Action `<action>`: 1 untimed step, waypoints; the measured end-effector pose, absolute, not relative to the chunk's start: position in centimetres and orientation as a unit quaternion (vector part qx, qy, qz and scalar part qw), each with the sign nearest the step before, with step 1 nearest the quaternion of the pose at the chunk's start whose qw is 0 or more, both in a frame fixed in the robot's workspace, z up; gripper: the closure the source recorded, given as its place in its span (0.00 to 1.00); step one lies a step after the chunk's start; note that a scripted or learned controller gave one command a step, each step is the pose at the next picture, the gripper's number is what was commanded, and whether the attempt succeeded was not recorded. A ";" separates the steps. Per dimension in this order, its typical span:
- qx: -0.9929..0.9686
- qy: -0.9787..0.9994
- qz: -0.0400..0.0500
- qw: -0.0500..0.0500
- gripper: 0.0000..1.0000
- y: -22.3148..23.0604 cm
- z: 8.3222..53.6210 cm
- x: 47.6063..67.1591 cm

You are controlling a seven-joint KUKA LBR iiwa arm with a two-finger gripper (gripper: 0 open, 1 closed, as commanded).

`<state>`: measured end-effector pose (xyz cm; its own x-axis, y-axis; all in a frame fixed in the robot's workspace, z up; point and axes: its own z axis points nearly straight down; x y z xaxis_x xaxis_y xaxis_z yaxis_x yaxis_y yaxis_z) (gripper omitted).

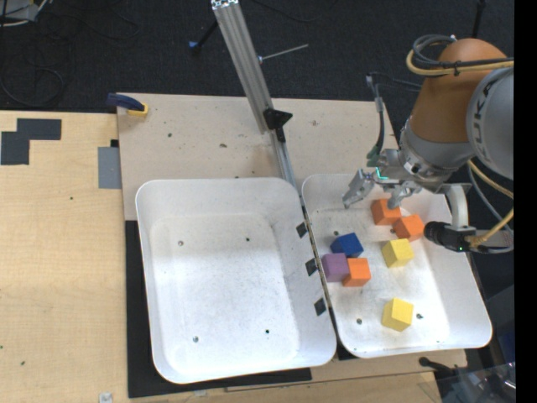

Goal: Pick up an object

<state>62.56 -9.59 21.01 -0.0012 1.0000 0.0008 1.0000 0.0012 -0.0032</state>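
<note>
— Is the gripper [382, 190] holding anything?
— No. Its fingers are spread apart, with nothing between them. It hangs near the top of the right bin [470, 330].
— What's closest?
— An orange block [386, 211], just under it, touching another orange block [409, 227].
— Easy to grab?
— Probably. It looks small, hard and light. Pinch its flat sides.

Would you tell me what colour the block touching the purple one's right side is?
Orange: the block beside the purple block, in the camera view.
</note>
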 end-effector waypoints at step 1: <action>-0.707 -0.707 0.003 0.003 0.00 -10.1 15.9 61.6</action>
